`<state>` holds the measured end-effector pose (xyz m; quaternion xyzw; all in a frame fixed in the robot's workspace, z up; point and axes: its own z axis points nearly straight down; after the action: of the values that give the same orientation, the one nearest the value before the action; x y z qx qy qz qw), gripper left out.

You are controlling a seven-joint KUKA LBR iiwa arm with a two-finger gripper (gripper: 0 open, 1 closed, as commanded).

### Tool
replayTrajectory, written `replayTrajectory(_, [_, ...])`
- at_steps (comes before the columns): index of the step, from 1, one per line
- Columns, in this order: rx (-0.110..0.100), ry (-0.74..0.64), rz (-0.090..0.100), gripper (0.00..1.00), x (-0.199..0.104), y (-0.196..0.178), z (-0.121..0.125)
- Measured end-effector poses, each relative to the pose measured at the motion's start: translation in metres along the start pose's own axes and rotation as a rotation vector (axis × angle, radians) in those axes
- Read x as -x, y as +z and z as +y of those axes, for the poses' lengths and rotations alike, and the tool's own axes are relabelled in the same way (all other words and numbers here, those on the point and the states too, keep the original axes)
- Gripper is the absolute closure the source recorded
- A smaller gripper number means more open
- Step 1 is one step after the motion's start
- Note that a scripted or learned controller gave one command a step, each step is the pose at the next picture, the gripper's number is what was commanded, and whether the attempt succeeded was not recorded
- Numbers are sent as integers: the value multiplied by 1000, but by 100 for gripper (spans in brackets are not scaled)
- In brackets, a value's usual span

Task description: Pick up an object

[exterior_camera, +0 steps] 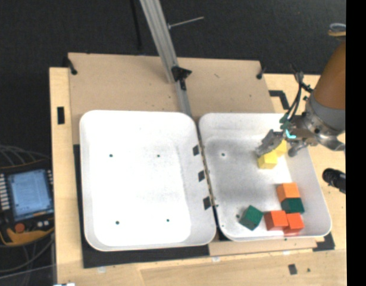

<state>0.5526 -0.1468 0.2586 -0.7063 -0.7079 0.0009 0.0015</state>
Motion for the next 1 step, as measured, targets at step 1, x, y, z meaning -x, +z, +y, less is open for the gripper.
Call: replayTrajectory(1, [5, 1, -1, 0, 0, -2, 1])
